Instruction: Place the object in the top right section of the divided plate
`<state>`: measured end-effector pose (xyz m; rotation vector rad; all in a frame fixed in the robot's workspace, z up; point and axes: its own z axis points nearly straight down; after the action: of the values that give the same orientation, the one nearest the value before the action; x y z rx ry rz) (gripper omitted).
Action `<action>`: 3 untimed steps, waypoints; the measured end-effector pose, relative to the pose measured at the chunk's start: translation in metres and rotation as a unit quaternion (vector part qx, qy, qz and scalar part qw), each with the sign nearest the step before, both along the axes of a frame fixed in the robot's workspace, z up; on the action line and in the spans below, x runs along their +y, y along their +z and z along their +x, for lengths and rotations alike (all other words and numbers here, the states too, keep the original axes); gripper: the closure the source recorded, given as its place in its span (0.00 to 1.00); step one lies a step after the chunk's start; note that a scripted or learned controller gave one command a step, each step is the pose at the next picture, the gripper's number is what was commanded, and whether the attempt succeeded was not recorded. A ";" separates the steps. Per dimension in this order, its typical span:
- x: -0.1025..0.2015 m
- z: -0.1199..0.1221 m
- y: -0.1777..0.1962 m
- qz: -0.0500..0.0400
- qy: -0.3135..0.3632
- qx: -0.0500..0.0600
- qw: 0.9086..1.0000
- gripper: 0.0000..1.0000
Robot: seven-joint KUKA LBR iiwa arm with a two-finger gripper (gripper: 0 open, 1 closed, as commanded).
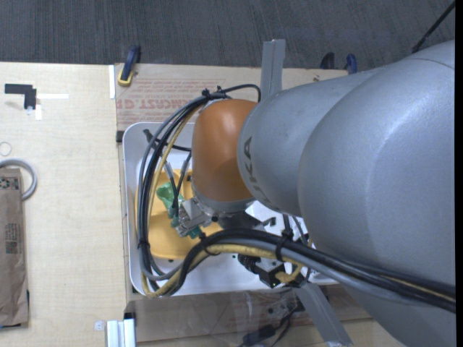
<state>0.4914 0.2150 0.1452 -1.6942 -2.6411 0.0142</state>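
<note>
arm (340, 165) low over yellow plate (163, 237) near bin's left wall (130, 215), grip state indiscernible

Yellow divided plate (165, 238) in white bin; green obj (167, 194) on it

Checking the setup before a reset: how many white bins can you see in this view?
1. A white bin shows at centre-left, holding a yellow plate and a green object. The arm covers the bench to its right, so a second bin may be hidden.
</note>
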 end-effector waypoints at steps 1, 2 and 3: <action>0.002 -0.012 -0.052 0.003 0.050 -0.004 0.999 1.00; 0.003 -0.006 -0.049 0.003 0.252 -0.013 0.968 1.00; 0.013 -0.014 -0.013 0.000 -0.024 -0.001 1.000 1.00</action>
<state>0.4773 0.2275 0.1317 -1.7592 -2.6005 0.0124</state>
